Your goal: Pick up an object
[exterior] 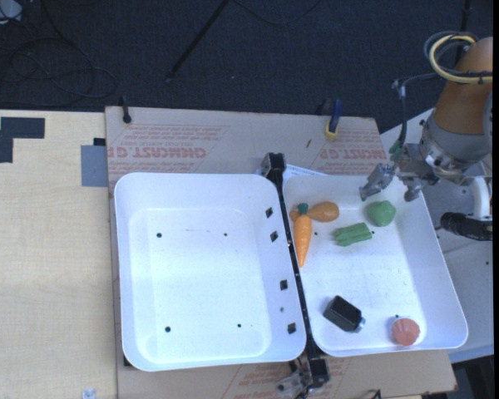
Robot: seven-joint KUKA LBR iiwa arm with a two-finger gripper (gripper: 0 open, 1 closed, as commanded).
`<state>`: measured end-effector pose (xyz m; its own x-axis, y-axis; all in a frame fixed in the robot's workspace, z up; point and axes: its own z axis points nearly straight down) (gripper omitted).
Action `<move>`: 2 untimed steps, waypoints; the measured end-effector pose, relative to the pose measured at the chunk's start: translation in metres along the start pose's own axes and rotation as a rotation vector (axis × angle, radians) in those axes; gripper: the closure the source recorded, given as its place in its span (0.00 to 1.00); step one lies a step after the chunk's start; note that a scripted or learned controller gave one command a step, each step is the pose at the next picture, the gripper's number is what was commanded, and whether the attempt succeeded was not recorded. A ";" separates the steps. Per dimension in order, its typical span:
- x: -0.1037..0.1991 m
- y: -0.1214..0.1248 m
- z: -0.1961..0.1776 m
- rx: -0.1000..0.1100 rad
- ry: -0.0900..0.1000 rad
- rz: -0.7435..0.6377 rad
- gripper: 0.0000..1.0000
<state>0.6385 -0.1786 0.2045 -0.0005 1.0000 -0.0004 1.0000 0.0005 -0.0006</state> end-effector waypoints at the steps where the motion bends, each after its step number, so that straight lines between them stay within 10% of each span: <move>1: 0.000 0.000 -0.010 0.001 0.000 -0.001 1.00; 2: 0.036 -0.030 -0.222 -0.012 -0.002 -0.003 1.00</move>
<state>0.6086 -0.1426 0.4261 -0.0031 1.0000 -0.0020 0.9999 0.0031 0.0112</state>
